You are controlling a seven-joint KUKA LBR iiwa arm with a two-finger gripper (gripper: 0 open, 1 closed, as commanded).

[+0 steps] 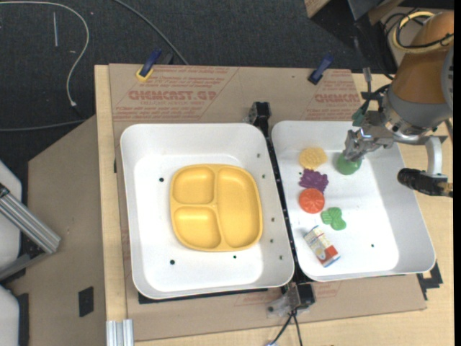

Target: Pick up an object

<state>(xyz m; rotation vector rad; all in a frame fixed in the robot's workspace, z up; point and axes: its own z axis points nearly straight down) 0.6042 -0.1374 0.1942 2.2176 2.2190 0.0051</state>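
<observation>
- While my gripper hung low over the right bin, it sat right on top of a small green thing, touching it or nearly so.
- I could not tell if I had hold of the green thing — it still looked to be down on the bin floor, so I judged the pick was not done.
- What was left, I thought: get a firm grip and lift it clear.
- The green thing looked round and smooth, like a little plastic toy.
- Just beside it lay other toy foods — a flat yellow round piece, a bumpy purple bunch, an orange slice with lines on it, and a knobbly green piece.
- Near the front lay a small box with red and white on it, tipped on its side.
- Over in the left bin sat a yellow tray, shiny and smooth, with three dips and soft round corners.
</observation>
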